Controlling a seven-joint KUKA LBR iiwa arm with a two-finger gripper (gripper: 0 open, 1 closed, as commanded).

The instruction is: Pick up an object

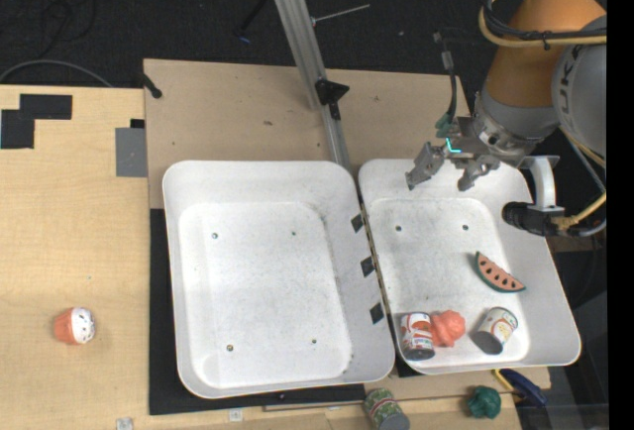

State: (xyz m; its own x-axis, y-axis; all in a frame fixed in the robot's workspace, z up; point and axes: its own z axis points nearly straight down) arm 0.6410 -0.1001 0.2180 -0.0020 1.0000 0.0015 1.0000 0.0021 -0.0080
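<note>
So the tool (448,170) is hovering over the far edge of the right bin (436,230), fingers spread apart with nothing between them. Everything worth grabbing sits at the opposite end of that bin, toward the near rim: a watermelon slice toy (498,273) lying flat by itself, then closer to the rim a red-and-white can (417,334) touching an orange-pink lumpy thing (449,327), and a second can (494,329) tipped on its side just beside those.

If I were scripting this, I'd go for the watermelon slice. It's the closest one to the tool and it's well apart from the other three, so there's room for both fingers to come down either side (the can pair looks like a recipe for a finger landing on top of something). Line the fingers up across the slice's narrow width, not along its length, and come straight down until they're nearly at the bin floor, since it's a low, flat thing and a shallow close would probably just skate over it.

The left bin (258,279) has nothing to offer here.
</note>
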